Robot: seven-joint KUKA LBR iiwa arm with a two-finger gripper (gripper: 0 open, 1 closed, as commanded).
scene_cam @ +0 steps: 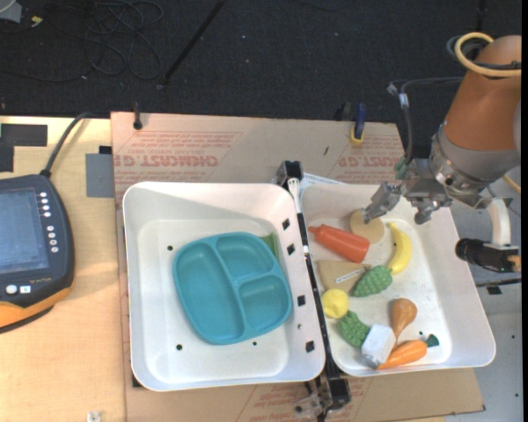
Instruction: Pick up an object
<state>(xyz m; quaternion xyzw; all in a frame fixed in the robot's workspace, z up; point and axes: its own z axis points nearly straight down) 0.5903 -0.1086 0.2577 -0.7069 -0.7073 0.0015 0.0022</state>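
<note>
While the grey arm with its orange band [484, 86] leans in from the upper right of the frame, its claw [403, 199] hangs over the top edge of the right-hand shallow white bin [475, 323], fingers spread, nothing between them. Below it, right of centre, sits the crowd of toy food: a round beige disc [367, 227] just under the left finger [380, 204], a red-orange carrot-shaped piece [340, 242] beside it, a curved yellow banana [401, 250], a knobbly green vegetable [371, 281], a small yellow lemon [334, 303].

The trouble here is the clutter. The disc, red piece and banana lie close together, so a descending claw could land a finger on top of one, or nudge a neighbour aside and close on air. The disc looks flat, though the view is too coarse to be sure, and a flat thing offers little to pinch.

The wrist is tilted down and leftward, fingers aimed at the bin's upper part. Left of centre, the teal divided plastic tray [233, 286] lies in the other white bin [150, 323].
</note>
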